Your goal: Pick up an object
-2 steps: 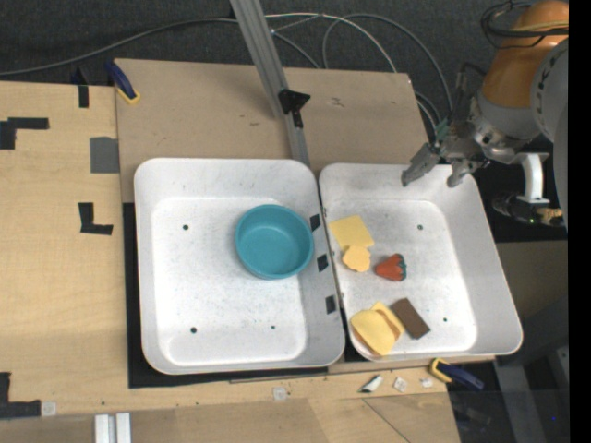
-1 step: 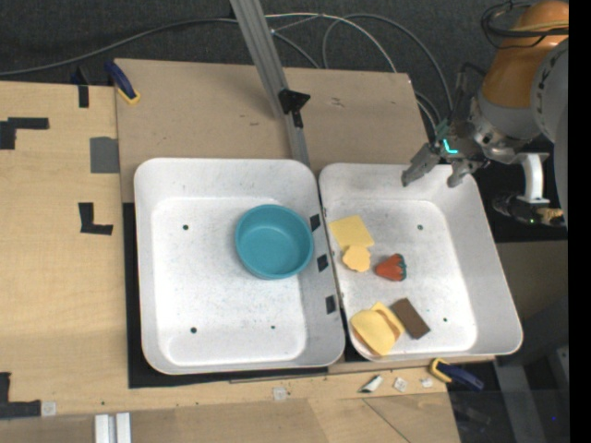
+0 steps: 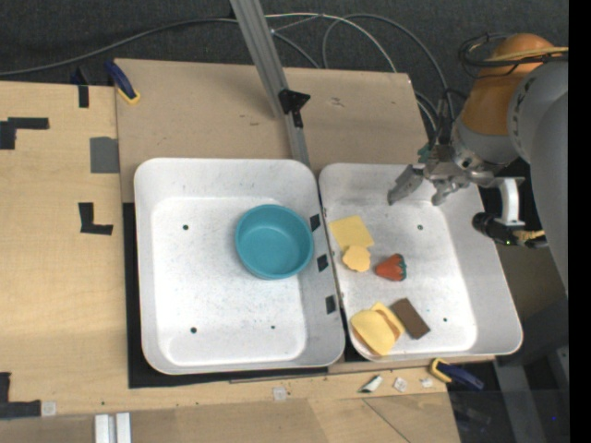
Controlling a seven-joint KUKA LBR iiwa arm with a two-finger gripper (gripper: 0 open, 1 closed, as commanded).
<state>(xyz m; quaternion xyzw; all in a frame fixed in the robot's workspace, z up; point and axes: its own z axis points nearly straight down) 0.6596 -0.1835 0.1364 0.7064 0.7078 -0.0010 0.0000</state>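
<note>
My gripper (image 3: 424, 192) hangs over the far right part of the right bin (image 3: 466, 275), fingers spread open with nothing between them. Below and left of it in that bin lie a flat yellow square (image 3: 350, 232), a small round yellow piece (image 3: 356, 260) and a red strawberry-like piece (image 3: 391, 267). Near the bin's front sit a yellow wedge (image 3: 374, 329) and a brown block (image 3: 410, 318), side by side. A blue bowl (image 3: 272, 240) stands in the left bin (image 3: 185, 293), toward its right side.
A grey metal pole (image 3: 268, 63) slants from the top down to the seam between the bins. Cables (image 3: 369, 35) loop on the bench behind the right bin. Blue clamps sit at the bench's back left (image 3: 122, 79) and front right (image 3: 449, 372).
</note>
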